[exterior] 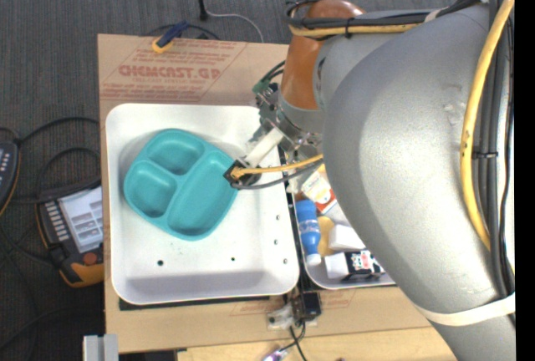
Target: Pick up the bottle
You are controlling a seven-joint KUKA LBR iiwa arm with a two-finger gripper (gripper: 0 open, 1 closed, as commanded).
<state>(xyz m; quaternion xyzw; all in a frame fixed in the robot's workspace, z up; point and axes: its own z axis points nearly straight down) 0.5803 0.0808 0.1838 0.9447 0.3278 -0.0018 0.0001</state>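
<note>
A blue bottle with a white cap lies in the right bin, close to its left wall, pointing toward the front. My gripper hangs below the orange wrist band, over the divide between the two bins and behind the bottle. Nothing shows between the gripper and the bottle. The grey arm hides most of the right bin.
A teal divided plate lies in the left bin, toward its back left. Beside the bottle sit an orange-and-white pack and a white box with black print. Cardboard lies under the bins.
</note>
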